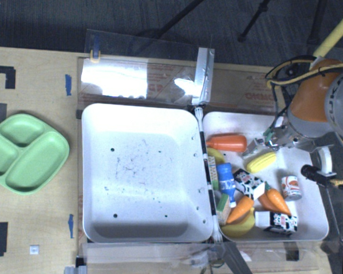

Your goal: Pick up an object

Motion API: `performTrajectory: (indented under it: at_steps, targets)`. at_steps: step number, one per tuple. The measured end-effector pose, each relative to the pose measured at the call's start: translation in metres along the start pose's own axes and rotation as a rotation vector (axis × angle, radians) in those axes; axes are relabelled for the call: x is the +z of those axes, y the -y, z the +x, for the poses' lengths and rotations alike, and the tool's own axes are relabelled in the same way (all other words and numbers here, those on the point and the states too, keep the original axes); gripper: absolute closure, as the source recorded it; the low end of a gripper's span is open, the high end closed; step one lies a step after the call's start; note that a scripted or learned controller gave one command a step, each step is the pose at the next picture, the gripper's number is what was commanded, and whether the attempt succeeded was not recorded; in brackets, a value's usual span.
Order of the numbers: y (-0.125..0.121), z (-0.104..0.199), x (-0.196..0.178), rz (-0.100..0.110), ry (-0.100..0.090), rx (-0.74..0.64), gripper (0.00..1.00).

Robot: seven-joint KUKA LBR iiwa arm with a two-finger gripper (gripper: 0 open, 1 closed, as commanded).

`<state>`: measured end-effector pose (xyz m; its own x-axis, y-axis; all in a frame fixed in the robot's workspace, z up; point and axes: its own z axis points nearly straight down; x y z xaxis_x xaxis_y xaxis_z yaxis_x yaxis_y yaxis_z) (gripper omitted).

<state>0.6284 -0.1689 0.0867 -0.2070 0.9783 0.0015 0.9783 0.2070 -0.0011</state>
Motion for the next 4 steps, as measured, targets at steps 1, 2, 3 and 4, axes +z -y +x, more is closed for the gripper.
performTrajectory:
  at_steps: [1, 2, 3, 4]
  targets:
    - [0.047, -0.044, -0.035, -0.002, -0.001, -0.122, 0.00]
    - [0.086, -0.026, -0.002, -0.014, -0.008, -0.034, 0.00]
    - [0.087, -0.030, -0.010, -0.013, 0.000, -0.031, 1.00]
    - [0.029, 0.021, -0.118, -0.002, 0.002, -0.024, 1.00]
